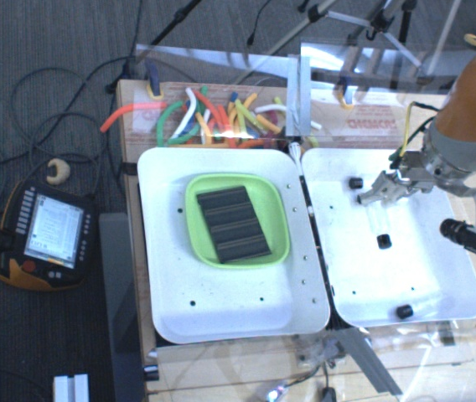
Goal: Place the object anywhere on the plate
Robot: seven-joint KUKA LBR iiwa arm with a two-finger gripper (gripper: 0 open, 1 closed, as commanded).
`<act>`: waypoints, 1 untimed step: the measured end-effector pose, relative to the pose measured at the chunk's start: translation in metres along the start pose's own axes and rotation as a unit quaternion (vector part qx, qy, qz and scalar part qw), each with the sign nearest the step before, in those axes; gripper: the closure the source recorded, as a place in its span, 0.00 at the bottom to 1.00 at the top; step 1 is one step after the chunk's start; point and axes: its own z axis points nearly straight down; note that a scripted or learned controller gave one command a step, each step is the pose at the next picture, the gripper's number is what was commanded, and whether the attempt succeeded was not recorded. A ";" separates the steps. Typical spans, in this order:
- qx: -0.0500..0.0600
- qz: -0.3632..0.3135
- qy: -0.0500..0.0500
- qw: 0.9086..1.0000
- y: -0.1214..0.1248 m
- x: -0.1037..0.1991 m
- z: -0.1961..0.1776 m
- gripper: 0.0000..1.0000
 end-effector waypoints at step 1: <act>0.000 0.000 0.000 1.000 0.000 0.000 0.000 0.00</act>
